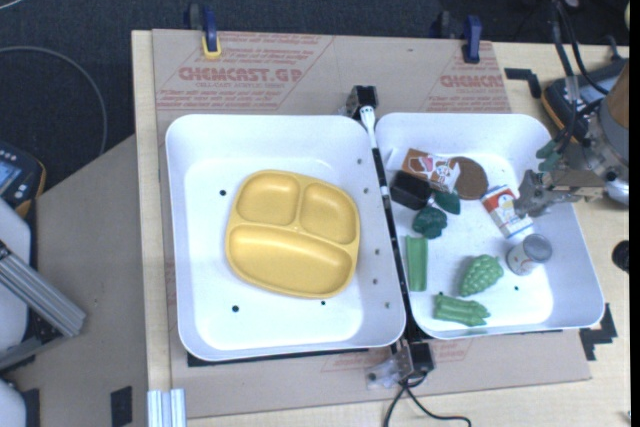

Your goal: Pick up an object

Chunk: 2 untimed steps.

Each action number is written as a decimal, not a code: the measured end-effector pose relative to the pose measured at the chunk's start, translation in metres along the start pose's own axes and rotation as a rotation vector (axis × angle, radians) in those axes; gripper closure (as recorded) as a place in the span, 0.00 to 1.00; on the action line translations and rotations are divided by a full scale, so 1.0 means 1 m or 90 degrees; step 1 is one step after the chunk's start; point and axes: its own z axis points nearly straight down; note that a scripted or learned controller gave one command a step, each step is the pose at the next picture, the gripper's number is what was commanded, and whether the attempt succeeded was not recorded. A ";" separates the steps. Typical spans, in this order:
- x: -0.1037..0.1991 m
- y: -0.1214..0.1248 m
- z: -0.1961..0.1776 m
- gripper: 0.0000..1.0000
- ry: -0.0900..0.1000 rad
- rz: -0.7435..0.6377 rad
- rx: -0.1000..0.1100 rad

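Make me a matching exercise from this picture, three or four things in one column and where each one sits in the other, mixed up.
Things:
1. yellow divided plate
2. green grape bunch
3. brown round disc
4. tool

Places:
A. right bin, far side
B. left bin, middle
C. above the right bin's right side
D. right bin, near side

Pairs: 1-B, 2-D, 3-A, 4-C

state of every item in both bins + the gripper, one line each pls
yellow divided tray: upright in the left bin, compartments bare
gripper: low over the right bin, at the red and white packet; grasp can't be told
brown packet: lying flat, far end
black block: lying beside the divider
green bumpy toy: lying loose
green stick: lying flat
grey round piece: resting near the gripper
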 end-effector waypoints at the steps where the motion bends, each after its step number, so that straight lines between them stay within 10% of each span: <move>1: 0.110 0.003 0.039 1.00 0.004 -0.012 0.001; 2: 0.103 0.004 0.026 1.00 0.001 -0.006 -0.004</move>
